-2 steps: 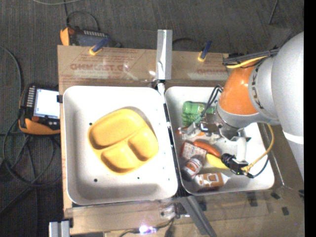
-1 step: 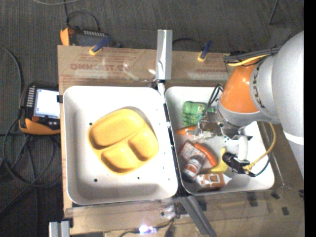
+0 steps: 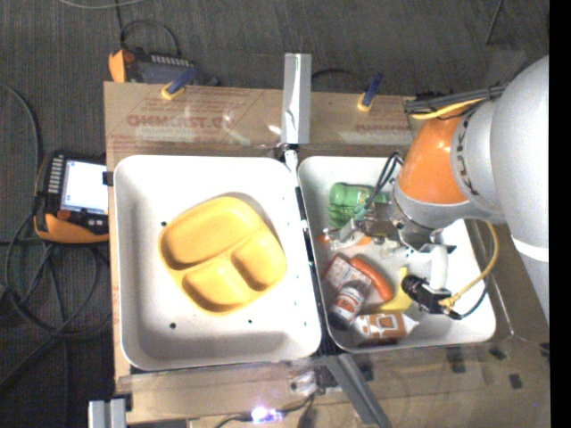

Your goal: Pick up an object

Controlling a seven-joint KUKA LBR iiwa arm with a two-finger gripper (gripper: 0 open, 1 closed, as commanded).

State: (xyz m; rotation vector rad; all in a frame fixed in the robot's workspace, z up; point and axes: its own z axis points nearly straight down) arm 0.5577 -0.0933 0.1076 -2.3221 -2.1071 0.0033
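Note:
The right bin (image 3: 477, 324) holds a heap of small things. A green crumpled container (image 3: 346, 201) lies at its back left. In front of it are a red and white packet (image 3: 343, 273), an orange tube-like item (image 3: 375, 277), a small brown bottle (image 3: 346, 307), an orange-labelled box (image 3: 384, 327) and a yellow piece (image 3: 399, 301). My gripper (image 3: 385, 230) hangs under the orange wrist band (image 3: 433, 168), low over the middle of this bin, just right of the green container and above the packet. The wrist hides what lies beneath it.
The left bin (image 3: 134, 185) holds a yellow divided tray (image 3: 223, 252) lying tilted in its middle. A metal post (image 3: 296, 96) stands at the back between the bins. A yellow cable (image 3: 477, 279) loops from the wrist over the right bin's right side.

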